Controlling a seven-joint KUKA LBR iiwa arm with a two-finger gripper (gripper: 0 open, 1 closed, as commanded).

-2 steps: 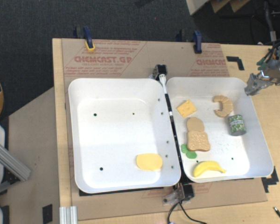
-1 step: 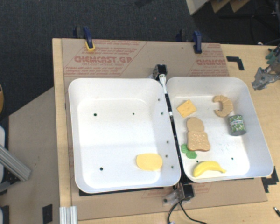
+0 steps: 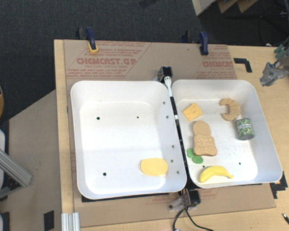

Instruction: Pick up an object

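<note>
From the fixed camera above, the counter (image 3: pixel 135 57) carries two shallow white bins side by side on a brown board printed with red lettering, and two blue clamps (image 3: pixel 91 38) grip the board's far edge. The left bin (image 3: pixel 86 100) holds one thing: a flat yellow oval piece (image 3: pixel 154 167) lying near its front right corner, close to the wall shared with the other bin. The right bin (image 3: pixel 253 100) holds six things. One yellow cheese wedge (image 3: pixel 192 111) lies toward the back left. One tan croissant-shaped piece (image 3: pixel 230 109) lies toward the back right, and just in front of it one small green-labelled can (image 3: pixel 243 128) lies on its side. One brown bread-like slice (image 3: pixel 203 139) sits in the middle left, with one small green piece (image 3: pixel 195 156) touching its front left corner. One yellow banana (image 3: pixel 215 173) lies near the front wall, just beside the green piece and apart from the slice. The pincer (image 3: pixel 274 71) sits at the right edge of the view, above the counter outside the right bin's far right corner, well apart from every object; it is small and blurred there, so I cannot tell how it is set, and nothing is seen held in it.
</note>
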